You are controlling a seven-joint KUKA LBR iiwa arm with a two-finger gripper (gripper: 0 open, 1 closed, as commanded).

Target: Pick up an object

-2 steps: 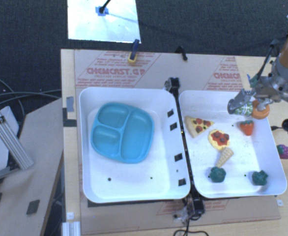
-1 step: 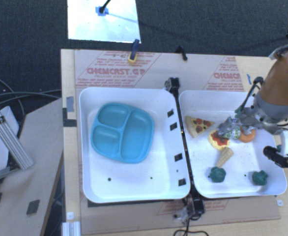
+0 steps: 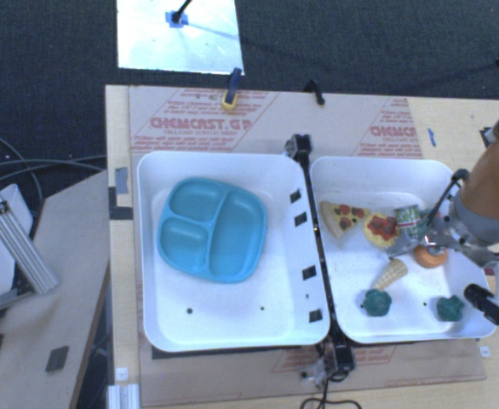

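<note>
2 white bins side by side on the bench. Left bin [image 3: 173,313] holds a blue divided plate [image 3: 211,228]. Right bin [image 3: 403,170] holds a pizza slice [image 3: 341,216], a yellow-and-red piece [image 3: 380,227], an ice-cream cone [image 3: 391,272], an orange round piece [image 3: 431,257] and 2 dark green pieces [image 3: 375,302] [image 3: 450,308]. Arm reaches in from the right; gripper [image 3: 410,233] sits low near the bin's middle, just beside the yellow-and-red piece and the orange one. Cannot tell how its pincer stands.
</note>
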